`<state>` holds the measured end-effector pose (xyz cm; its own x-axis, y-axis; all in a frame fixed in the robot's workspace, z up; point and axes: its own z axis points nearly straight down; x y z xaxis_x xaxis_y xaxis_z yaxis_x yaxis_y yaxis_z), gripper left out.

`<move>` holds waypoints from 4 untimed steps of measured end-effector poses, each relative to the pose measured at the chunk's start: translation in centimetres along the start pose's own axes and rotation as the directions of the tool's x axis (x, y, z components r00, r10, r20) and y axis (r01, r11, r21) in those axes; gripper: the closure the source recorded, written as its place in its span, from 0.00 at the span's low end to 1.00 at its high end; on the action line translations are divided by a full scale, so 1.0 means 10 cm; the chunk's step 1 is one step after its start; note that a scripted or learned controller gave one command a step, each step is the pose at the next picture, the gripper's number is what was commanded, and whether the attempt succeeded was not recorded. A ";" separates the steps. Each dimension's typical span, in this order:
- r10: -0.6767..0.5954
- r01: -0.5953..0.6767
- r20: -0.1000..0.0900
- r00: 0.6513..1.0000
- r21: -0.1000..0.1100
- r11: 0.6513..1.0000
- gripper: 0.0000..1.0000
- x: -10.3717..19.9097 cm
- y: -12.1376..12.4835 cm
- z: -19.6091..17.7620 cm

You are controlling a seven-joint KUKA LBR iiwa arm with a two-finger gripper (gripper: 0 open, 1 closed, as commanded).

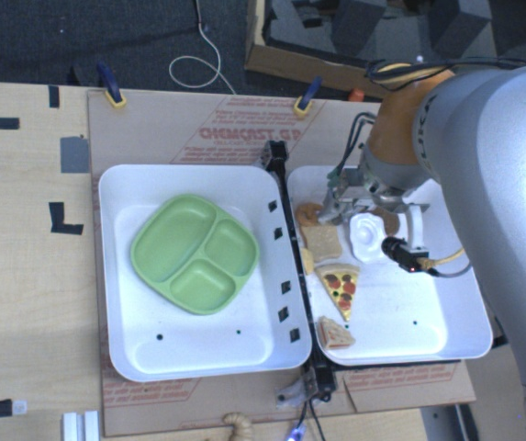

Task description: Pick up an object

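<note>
The right bin holds several toy foods along its left side. A pizza slice lies near the middle, a tan toast square above it, and a brown round piece at the top left. A small wedge of sandwich rests near the front. My gripper is low over the upper left part of this bin, just right of the toast and the brown piece. The wrist's metal and white parts cover the spot under it. I see nothing held.
The left bin contains a green divided plate. A black divider with clips runs between the two bins. The grey arm with its orange band fills the upper right. A cable loops off the wrist.
</note>
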<state>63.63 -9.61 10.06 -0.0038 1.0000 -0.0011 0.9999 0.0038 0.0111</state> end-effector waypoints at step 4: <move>0.002 -0.002 0.001 1.000 0.003 1.000 0.00 0.01 -0.73 0.12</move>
<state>56.30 -9.55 8.80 -0.0021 1.0000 -0.0022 1.0000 0.0021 0.0077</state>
